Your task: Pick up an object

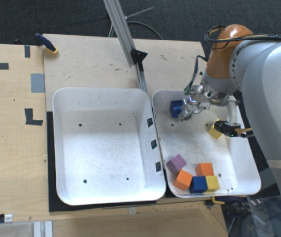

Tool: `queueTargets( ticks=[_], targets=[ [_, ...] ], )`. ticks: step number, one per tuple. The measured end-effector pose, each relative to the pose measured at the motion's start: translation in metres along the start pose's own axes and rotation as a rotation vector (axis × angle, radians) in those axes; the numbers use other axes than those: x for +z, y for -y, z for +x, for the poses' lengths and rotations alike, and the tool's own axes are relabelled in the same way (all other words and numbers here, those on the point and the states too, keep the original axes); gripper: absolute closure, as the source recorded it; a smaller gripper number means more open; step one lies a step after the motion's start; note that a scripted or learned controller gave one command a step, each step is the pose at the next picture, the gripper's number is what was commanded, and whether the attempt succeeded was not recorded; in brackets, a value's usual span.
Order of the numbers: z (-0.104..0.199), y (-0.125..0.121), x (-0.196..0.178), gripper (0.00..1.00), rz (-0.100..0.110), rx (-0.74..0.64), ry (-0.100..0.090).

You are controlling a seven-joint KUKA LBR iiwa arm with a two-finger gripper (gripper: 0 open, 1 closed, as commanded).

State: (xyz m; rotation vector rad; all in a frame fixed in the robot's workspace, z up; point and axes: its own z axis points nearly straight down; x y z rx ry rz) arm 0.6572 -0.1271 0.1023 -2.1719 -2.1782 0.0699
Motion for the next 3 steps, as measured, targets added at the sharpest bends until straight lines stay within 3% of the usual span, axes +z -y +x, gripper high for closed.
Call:
queueTargets(
  ticks=[1, 2, 3],
  targets=[
    [-0.006, 0.000, -0.001, 0.00, -0.009, -0.001, 0.013],
    [-0.071, -0.004, -0.014, 0.00, -0.009, -0.002, -0.002],
    [-0.070, -0.005, 0.017, 0.00, 0.026, -0.008, 0.005]
  ],
)
